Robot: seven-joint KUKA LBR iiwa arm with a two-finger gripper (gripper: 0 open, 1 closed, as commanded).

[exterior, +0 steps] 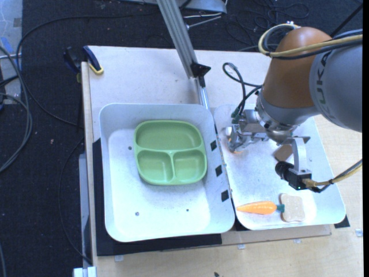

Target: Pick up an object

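Camera view, items as we find them.

Left bin (115,212): white, shallow, filling the centre-left of the frame. In it we note a green tray (170,152) with three compartments, lying flat in the bin's upper middle.

Right bin (323,209): white, touching the left bin along its edge, largely covered by the arm (300,74).

Carrot (256,208): orange, lying on its side at the lower left of the right bin, green tip toward the right.

Bread (292,207): a pale tan slice just right of the carrot, nearly touching its tip.

Gripper (235,140): at the upper left of the right bin, low over the floor, well apart from carrot and bread. We cannot tell its state.

Pole (179,30): grey metal, slanting from top centre toward the bins.
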